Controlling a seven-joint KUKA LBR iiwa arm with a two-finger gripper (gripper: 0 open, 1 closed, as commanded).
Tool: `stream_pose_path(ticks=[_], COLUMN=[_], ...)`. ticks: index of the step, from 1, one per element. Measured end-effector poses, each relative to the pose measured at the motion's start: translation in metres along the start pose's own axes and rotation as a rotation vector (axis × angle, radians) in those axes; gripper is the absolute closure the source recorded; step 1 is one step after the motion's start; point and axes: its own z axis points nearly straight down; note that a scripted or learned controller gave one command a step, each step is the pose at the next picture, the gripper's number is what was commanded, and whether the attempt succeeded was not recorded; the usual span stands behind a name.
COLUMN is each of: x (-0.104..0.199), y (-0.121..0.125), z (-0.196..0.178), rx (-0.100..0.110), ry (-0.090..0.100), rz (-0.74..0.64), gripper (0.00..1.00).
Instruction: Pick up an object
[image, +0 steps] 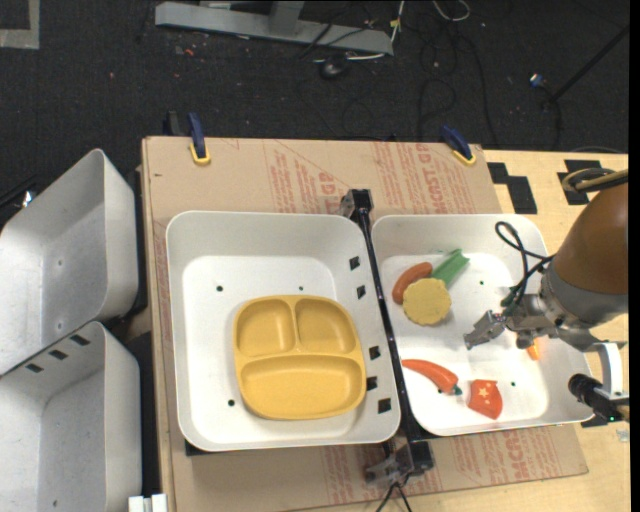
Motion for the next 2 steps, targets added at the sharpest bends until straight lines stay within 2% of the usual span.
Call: stream_pose_path(ticks=[1,2], x=[-0.001,-0.003], y=[0.001,-0.007], z=[-0.013,-0.07], rx=[-0.005,-0.009], ry=[-0.002,-0.004], rz=[0.001,0.0], gripper=[1.0,1.0])
